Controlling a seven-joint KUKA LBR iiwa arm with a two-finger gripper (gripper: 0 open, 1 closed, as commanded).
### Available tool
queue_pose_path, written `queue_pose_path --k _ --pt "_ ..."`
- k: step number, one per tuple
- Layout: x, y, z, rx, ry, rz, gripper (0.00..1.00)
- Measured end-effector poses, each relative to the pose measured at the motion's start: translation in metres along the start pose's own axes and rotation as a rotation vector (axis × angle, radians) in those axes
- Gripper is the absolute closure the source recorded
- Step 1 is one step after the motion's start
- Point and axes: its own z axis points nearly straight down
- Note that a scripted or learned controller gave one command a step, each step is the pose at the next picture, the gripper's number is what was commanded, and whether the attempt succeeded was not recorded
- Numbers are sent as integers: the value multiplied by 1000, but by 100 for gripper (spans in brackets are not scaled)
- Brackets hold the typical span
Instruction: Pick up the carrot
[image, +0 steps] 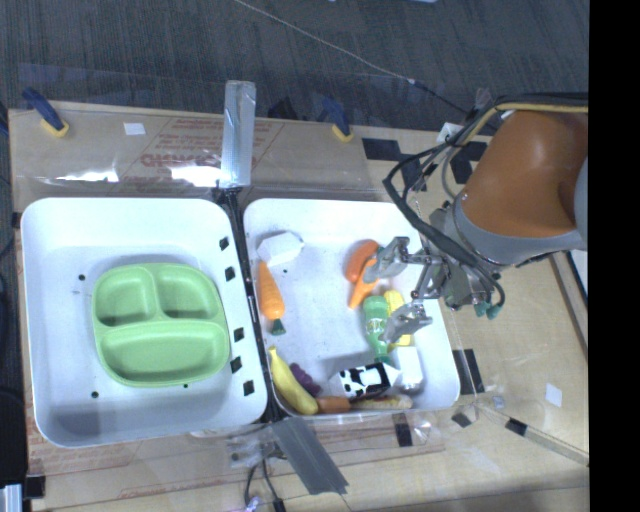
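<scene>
Carrot lying lengthwise along the left wall of the right bin, its green stub toward the banana. The claw hangs over the bin's right half, fingers spread and pinching nothing, beside an orange pepper-like toy and a green bottle. The carrot appears light, stiff and smooth, probably plastic; a hold across its thick middle seems surest, though the wall crowds one finger.
</scene>
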Motion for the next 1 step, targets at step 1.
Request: queue_pose_path --k 1 --pt "-26 -18 127 -4 12 54 0"
